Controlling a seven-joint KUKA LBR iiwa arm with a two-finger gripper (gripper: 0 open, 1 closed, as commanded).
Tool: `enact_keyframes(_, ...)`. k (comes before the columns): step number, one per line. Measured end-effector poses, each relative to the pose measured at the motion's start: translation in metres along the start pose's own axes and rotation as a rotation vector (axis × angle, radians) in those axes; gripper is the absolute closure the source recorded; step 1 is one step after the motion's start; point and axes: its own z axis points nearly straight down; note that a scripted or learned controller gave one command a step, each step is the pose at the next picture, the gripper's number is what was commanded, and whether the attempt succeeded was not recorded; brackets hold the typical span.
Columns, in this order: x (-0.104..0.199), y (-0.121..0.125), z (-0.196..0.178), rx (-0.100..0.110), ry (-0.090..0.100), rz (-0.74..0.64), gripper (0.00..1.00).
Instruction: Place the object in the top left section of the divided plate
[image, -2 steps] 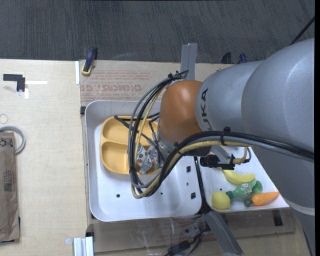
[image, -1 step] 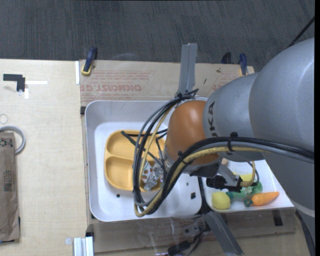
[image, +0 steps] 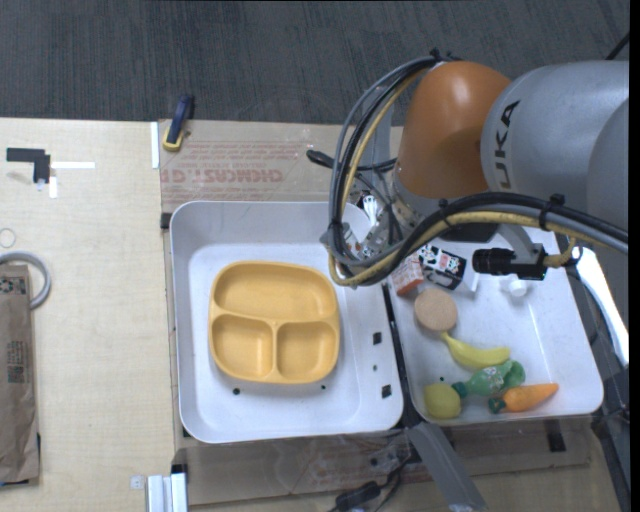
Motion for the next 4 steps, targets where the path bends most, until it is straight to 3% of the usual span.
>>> enact_keyframes(1, 0.034, 0.029, 0.085, -0.007, -0.008, -0.424, 1.00)
enact_keyframes(2, 0.107, 0.041, 0.008, -0.002, 0.001, -0.654, 1.00)
enact_keyframes(3, 0.141, 0.085, 0.099, -0.003, 0.000, -0.639, 1.00)
enact_keyframes(4, 0.094, 0.115, -0.047, -0.003, -0.001, -0.664, 1.00)
